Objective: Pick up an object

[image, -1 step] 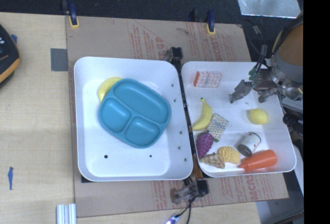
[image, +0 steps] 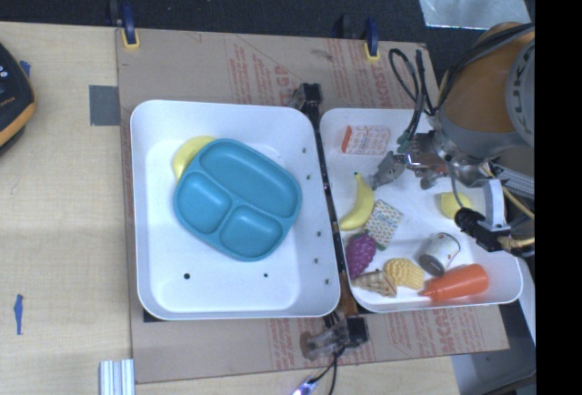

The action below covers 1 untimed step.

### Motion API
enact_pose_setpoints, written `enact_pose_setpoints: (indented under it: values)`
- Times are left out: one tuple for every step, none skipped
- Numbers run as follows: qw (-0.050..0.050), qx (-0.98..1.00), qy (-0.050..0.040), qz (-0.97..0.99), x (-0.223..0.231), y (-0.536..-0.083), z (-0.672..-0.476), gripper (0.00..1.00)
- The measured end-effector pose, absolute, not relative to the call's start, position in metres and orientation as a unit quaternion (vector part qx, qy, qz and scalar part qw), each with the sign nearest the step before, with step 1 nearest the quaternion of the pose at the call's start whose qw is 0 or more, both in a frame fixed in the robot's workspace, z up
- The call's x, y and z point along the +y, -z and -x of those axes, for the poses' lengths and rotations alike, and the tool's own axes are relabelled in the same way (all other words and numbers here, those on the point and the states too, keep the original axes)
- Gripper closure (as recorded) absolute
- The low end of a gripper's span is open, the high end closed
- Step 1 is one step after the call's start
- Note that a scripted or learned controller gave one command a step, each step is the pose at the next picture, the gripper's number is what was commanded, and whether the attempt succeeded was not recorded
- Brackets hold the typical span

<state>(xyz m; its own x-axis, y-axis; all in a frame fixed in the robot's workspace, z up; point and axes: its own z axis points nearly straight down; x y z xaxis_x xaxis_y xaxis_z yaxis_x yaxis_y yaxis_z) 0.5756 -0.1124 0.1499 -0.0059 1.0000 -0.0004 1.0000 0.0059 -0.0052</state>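
Observation:
The right bin (image: 338, 125) holds a yellow banana (image: 359, 207), a patterned cracker (image: 384, 222), a purple grape bunch (image: 360, 250), a yellow corn piece (image: 405, 273), an orange carrot (image: 457, 282), a small tin can (image: 440, 251) and a white packet with red print (image: 366, 139). My gripper (image: 407, 173) hangs over the upper middle of this bin, to the right of the banana's top end. Its two dark fingers stand apart, open, with bare bin floor between them. A yellow object (image: 452, 202) lies partly hidden under the wrist.
The left bin (image: 145, 202) carries a blue divided plate (image: 238, 197) lying over a yellow item (image: 191, 155). Black cables (image: 414, 75) loop above the right bin. A tan scrap (image: 373, 282) sits by the corn. A yellow-black device (image: 11, 102) rests at the far left.

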Motion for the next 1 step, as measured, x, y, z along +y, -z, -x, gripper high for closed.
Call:
enact_pose_setpoints:
  values:
    - [0.002,-0.709,-0.002,0.705,-0.0941,-0.1039,-0.571,0.0]
